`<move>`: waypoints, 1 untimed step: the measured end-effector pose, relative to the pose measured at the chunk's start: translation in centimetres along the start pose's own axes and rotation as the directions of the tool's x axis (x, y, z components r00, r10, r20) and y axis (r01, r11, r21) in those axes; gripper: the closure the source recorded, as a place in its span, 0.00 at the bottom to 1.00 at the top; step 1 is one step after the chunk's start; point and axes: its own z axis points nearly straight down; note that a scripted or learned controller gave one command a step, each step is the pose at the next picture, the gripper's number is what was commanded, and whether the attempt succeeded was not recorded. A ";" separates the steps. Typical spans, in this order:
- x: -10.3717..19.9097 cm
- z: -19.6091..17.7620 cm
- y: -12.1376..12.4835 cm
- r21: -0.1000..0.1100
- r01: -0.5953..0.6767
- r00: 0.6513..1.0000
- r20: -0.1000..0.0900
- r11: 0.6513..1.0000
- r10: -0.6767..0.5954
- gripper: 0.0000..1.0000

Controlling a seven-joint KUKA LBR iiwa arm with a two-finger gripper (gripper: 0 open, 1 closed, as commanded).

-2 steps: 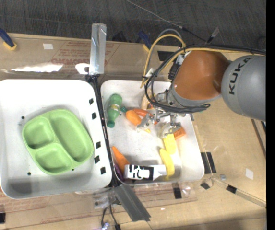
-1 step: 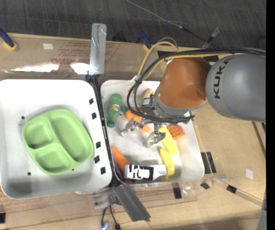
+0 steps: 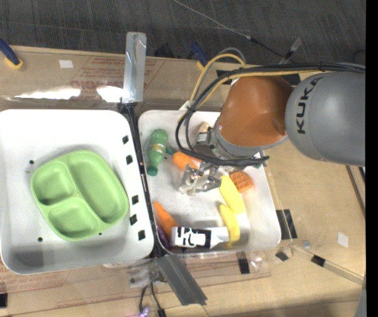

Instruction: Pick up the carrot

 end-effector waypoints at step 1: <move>-3.5 -9.2 5.2 0.006 0.221 0.975 -0.001 0.975 -0.221 1.00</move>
